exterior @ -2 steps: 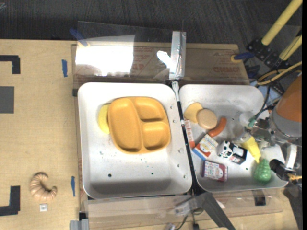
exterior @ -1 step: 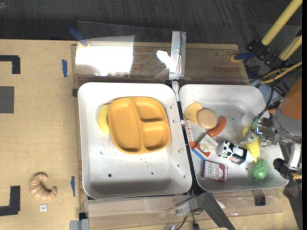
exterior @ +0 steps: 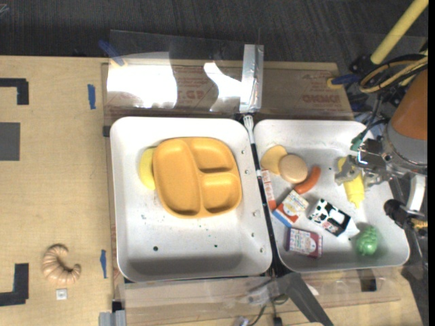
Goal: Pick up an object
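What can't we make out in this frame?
- Gripper: finger state unreadable in the camera view, lost in wrist clutter over the yellow item.
- Yellow disc: mostly hidden under the orange tray.
- Carton print: too small to read.
- Arm: cut off by the right edge.

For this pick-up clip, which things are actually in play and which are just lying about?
In play: the hand over the right bin; in that bin, the yellow banana, green toy, bread roll, purple carton.

Lying about: the orange tray in the left bin; the croissant on the bench.
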Motion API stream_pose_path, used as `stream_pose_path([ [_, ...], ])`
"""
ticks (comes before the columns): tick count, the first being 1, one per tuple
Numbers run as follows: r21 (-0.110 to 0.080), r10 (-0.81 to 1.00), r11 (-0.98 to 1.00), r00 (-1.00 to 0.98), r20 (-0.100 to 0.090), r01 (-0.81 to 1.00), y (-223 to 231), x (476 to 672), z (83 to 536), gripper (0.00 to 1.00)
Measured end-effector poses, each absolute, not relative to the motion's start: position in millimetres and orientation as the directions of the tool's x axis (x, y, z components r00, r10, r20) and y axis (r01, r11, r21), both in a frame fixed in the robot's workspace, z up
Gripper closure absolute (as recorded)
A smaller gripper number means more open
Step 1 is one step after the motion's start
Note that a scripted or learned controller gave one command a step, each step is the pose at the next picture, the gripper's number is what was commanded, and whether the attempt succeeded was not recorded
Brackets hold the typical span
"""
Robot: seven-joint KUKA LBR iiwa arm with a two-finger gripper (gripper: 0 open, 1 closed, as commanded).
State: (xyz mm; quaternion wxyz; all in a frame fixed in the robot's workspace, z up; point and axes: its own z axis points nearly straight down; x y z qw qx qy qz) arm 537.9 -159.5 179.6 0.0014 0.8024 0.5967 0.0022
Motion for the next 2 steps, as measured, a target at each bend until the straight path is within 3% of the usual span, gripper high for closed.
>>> stream_pose_path([
  [1,-0.004,0.998,-0.056,0.056,0.002,0.998,-147,498.6,163,1.00],
  [2,0.006,0.998,-0.061,0.061,0.002,0.998,-85,536.7,238,1.00],
])
